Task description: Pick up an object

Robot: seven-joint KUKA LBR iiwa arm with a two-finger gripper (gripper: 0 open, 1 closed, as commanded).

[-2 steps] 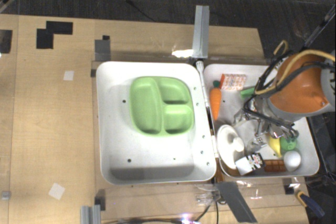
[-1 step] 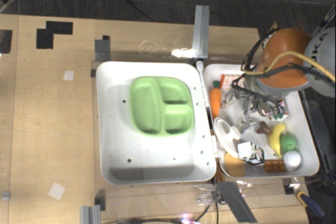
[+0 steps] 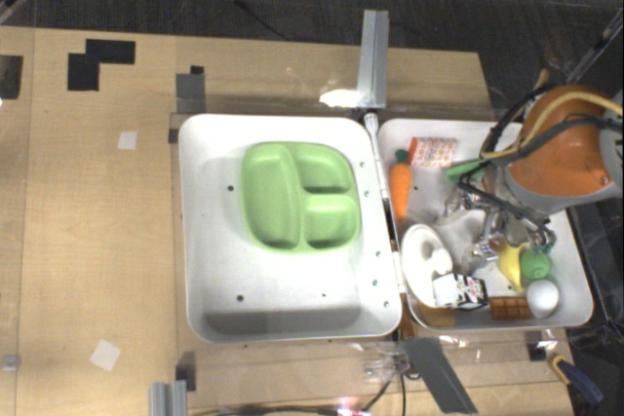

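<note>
Hovering at right of frame, your gripper [image 3: 485,234] sits low over the right bin [image 3: 583,312] clutter near the carrot [image 3: 400,189]; grip state unreadable.

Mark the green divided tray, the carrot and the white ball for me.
green divided tray [image 3: 297,195]: camera view, on the ridge between its compartments.
carrot [image 3: 400,190]: camera view, middle of its orange body.
white ball [image 3: 542,296]: camera view, centre of the ball.

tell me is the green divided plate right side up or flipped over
Right side up. The green divided plate lies flat in the left bin with its three hollows facing the camera.
</note>
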